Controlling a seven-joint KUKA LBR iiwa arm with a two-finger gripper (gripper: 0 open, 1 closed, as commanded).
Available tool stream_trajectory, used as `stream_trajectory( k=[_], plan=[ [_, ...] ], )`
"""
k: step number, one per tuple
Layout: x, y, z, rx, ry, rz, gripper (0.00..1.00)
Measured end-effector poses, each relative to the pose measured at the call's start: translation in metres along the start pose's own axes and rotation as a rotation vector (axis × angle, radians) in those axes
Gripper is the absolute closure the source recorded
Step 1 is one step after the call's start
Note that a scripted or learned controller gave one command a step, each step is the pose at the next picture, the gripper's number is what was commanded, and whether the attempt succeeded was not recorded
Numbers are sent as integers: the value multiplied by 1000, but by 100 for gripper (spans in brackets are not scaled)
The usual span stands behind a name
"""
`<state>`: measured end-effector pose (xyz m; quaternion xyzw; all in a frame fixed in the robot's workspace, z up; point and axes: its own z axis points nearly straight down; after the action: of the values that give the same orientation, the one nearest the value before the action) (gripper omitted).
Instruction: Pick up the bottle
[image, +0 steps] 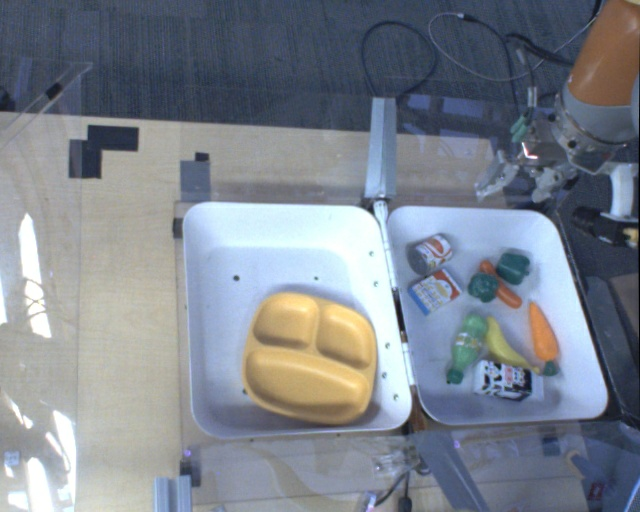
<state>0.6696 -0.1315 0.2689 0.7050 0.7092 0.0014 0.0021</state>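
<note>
A small green bottle lies on its side in the right bin, cap toward the near edge, close against a yellow banana. My gripper hangs at the upper right, above the bin's far rim and well away from the bottle. Its two fingers are spread apart and nothing is between them.
The right bin also holds a can, a small juice carton, green peppers, a carrot and a black-and-white carton. The left bin holds a yellow divided tray. Cables loop behind the bins.
</note>
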Motion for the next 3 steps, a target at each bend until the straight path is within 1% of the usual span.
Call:
stream_trajectory(
  k=[1, 2, 3],
  plan=[
    [-19, -53, 99, 3, 0, 106, 0],
    [-16, -39, 90, -3, -1, -76, 0],
    [-16, -39, 90, -2, -1, -76, 0]
  ],
)
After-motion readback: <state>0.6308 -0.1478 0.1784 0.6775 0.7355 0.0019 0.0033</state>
